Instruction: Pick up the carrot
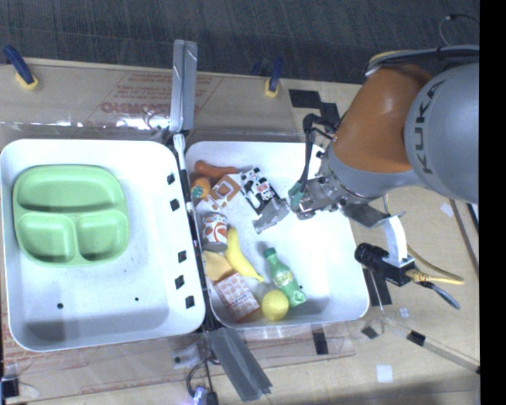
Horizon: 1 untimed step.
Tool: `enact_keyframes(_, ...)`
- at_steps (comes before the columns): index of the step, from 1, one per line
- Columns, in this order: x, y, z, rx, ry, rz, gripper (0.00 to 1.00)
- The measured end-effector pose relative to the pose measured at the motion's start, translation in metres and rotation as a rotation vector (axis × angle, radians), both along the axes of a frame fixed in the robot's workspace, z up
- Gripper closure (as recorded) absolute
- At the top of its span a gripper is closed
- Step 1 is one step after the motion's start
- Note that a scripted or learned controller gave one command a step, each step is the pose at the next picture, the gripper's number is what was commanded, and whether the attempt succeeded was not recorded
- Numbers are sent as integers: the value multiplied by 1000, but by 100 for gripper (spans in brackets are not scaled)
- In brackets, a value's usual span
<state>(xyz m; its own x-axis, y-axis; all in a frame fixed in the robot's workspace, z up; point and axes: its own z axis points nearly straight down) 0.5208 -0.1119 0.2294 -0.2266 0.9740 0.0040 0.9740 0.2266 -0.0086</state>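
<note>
Arm: the grey arm (443,125) is reaching in over the right bin (341,310).
Fingers: the gripper (274,213) is hanging above the bin floor with its fingers released, gripping nothing.
Carrot: the carrot (212,170) is lying in the right bin's far left corner, well apart from the gripper.
Near the carrot: a can (215,227), a banana (240,256), a green bottle (282,274) and a lemon (275,305) are lying closer to the viewer.
Left bin: a green tray (69,213) is sitting in the left bin (93,319).
</note>
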Motion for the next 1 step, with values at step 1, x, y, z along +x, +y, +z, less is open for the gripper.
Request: enact_keyframes(1, 58, 41, -41, -1, -3, 95, 0)
